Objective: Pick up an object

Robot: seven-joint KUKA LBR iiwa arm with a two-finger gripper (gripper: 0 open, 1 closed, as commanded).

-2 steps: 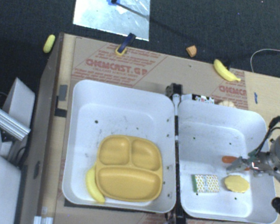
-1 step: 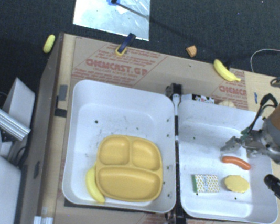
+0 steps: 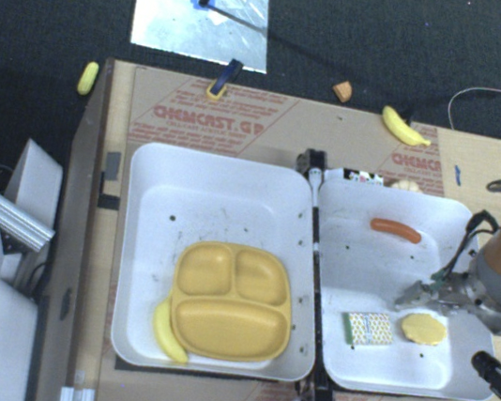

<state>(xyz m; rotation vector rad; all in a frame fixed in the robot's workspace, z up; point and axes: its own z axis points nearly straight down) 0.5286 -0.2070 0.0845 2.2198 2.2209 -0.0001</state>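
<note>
In the right bin (image 3: 394,198) lie a round pale-yellow disc (image 3: 423,328), a small green-and-white patterned block (image 3: 369,329) and an orange sausage (image 3: 396,231). My gripper (image 3: 431,297) hangs low at the bin's right side, just above and behind the yellow disc. The arm's orange-brown wrist comes in from the right edge. I see nothing held in the gripper. The patterned block lies to the left of the disc, and the sausage rests apart near the bin's far wall.
The left bin (image 3: 225,181) holds a yellow divided plate (image 3: 232,298) with a banana (image 3: 168,333) at its front-left corner. On the cardboard behind the bins lie another banana (image 3: 403,127) and a small orange piece (image 3: 343,90).
</note>
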